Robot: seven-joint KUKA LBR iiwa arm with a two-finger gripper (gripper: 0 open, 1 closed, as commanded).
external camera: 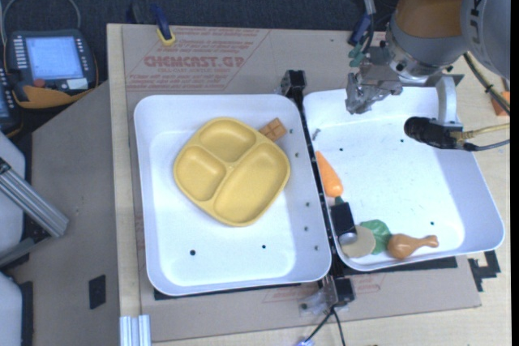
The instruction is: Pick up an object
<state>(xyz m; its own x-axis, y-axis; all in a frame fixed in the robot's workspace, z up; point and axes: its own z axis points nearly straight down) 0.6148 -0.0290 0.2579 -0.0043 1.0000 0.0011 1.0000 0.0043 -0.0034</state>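
pendant (50,65): far left of frame, off the bench, lit blue screen, text too small to read
clamp (165,32): blue and yellow, top edge of the board, upper left of centre
board (203,57): tan sheet under both bins, red print reads "CHEMCAST GP" (smaller lines above and below not legible)
left bin (154,198): white, left-centre of frame
yellow tray (232,170): three compartments, lies in the left bin's upper half
brown block (273,129): small, touching the tray's upper right edge
carrot (328,173): orange, right bin, against its left wall, mid-height
right bin (454,198): white, right of centre
black piece (341,217): just below the carrot, by the same wall
tan disc (358,242): bottom left corner of right bin, overlapping green item (377,229)
drumstick (412,242): brown, lower edge, just right of the green item
gripper (360,104): upper right, over the right bin's top left corner, nothing seen between fingers; opening cannot tell
arm (442,4): orange band, top right
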